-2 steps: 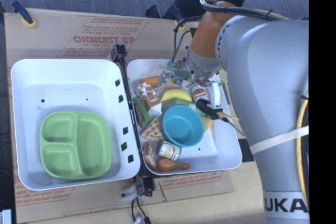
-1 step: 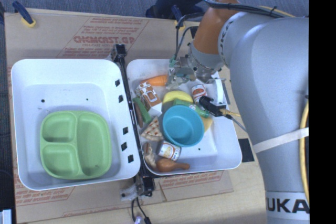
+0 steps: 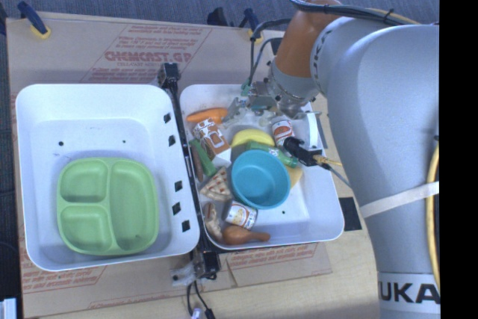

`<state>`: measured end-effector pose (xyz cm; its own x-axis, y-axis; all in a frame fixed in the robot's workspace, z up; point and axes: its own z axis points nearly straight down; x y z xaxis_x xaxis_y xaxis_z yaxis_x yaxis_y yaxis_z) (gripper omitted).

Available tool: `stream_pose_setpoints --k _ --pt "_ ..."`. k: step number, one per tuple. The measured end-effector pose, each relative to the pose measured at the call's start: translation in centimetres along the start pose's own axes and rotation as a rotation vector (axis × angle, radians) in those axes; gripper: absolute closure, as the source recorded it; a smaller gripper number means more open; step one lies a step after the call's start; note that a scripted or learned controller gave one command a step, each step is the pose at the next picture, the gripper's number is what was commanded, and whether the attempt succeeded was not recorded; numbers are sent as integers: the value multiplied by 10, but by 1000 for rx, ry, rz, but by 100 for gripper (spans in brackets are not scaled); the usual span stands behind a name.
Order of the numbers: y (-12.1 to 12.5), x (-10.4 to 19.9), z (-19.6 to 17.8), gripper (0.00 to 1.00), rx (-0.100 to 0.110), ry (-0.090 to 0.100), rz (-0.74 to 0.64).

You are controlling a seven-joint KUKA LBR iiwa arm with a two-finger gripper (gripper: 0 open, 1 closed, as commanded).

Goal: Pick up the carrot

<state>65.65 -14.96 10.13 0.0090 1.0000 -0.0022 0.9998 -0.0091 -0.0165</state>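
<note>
Crowding the right bin's point(image 3: 323, 194) far edge, tool point(image 3: 258, 102), grip state unclear, just beside carrot point(image 3: 207, 115).

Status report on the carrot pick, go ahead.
Gripper over right bin's far end, fingers unclear. Carrot lying free beside it. Small packet crowding carrot.

You've got two bins side by side — the left bin point(image 3: 30, 160) holds a divided plate point(image 3: 108, 205) toward its near side. In the right bin point(image 3: 328, 217), the carrot point(image 3: 207, 115) lies far-left, a bowl point(image 3: 259, 178) sits mid-bin — gripper point(image 3: 258, 102) just right of the carrot.
</note>
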Motion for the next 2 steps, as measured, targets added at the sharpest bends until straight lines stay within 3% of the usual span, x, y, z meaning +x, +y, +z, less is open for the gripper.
stream_pose_setpoints --k 1,2 --pt "-11 8 -149 0 -25 -3 -23" --pt "2 23 -9 0 -28 -2 25"
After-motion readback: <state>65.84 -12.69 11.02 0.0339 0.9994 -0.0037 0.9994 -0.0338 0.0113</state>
